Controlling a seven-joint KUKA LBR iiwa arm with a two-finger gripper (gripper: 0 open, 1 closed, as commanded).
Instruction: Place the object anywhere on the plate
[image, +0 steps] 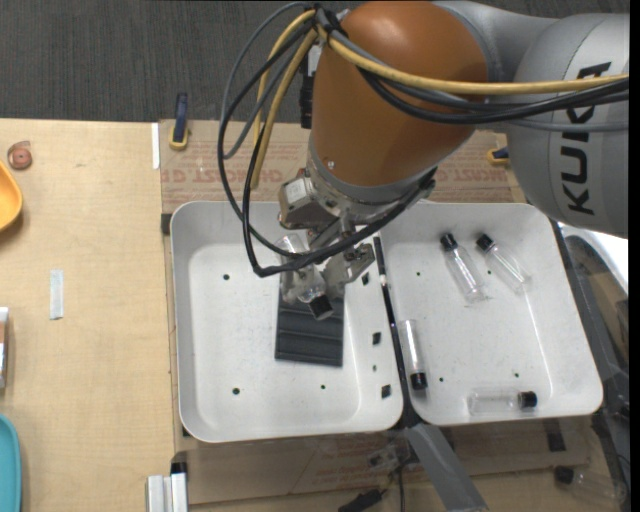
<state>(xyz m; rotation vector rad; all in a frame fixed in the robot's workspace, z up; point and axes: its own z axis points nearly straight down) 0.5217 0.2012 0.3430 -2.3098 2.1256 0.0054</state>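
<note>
The gripper (312, 290) hangs low over the left bin (200, 300), just above the 12 o'clock end of a dark ribbed plate (309, 335) that lies flat on the bin floor. A clear tube (300, 283) with a black cap shows between the fingers, its capped end just at the plate's top edge; whether it touches the plate cannot be told. The fingers look closed around the tube, though cables and the wrist hide part of them. The arm's orange band (400, 80) fills the view at 12 o'clock from the gripper, with black and yellow cables looping off toward 10 o'clock.

The plate sits right of the bin's centre, long side running 12 to 6 o'clock, near the wall shared with the right bin (560, 330).

At 3 o'clock from the gripper, a tube (407, 350) lies along the right bin's left wall, black cap toward 6 o'clock. Further toward 2 o'clock two more tubes (460, 265) (500, 258) lie side by side, apart, caps toward 11 o'clock. At 4 o'clock, near the right bin's lower wall, a fourth tube (502, 402) lies crosswise, cap toward 3 o'clock.

Far out at 9 o'clock, on the wooden bench (90, 250), an orange dish's edge (8, 200) shows at the frame border.
</note>
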